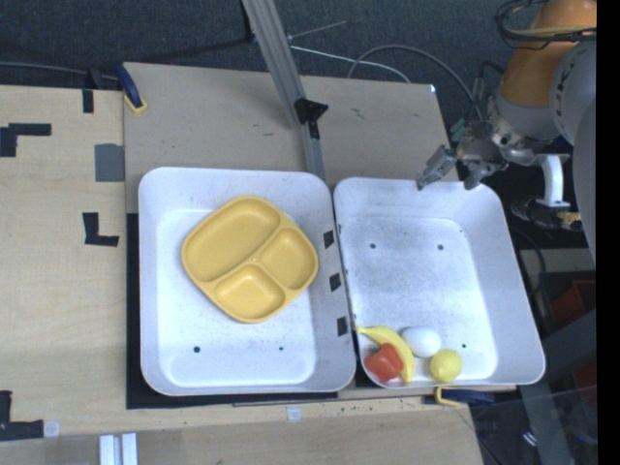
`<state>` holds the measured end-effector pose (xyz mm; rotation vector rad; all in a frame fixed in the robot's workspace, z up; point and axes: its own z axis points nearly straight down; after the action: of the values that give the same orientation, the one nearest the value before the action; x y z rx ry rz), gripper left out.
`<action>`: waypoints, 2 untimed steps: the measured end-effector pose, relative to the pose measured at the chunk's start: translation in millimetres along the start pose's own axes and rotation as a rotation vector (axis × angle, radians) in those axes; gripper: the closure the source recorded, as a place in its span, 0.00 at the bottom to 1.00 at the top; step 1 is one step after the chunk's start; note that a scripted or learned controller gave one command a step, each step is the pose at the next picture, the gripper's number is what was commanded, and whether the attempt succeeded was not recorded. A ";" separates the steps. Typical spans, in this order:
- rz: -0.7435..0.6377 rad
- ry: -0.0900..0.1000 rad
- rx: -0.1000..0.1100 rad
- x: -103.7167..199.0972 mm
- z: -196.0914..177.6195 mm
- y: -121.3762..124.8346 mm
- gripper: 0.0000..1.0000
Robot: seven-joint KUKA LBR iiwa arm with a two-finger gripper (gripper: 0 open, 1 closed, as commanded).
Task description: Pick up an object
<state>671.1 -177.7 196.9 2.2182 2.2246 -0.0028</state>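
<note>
Grey hand (451,173) — fingers spread, nothing between them — above right bin's (484,260) far rim.

A yellow banana (391,343), a red piece (385,362), a white egg (421,341) and a yellow ball (446,365) lie clustered in the right bin's (484,260) near corner. A yellow three-part plate (250,259) lies flat in the left bin (165,289).

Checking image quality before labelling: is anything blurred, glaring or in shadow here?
Camera view: lighting even, shadows soft; the yellow tray is crisp; the white egg nearly blends into the bright right bin; the gripper looks small and slightly soft.
</note>
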 end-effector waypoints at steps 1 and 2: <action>0.000 -0.001 0.001 -0.2 0.0 -0.1 0.00; 0.001 0.001 0.007 -0.2 64.8 -4.1 0.00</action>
<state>666.9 -178.1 132.1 2.2229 2.2276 -0.0089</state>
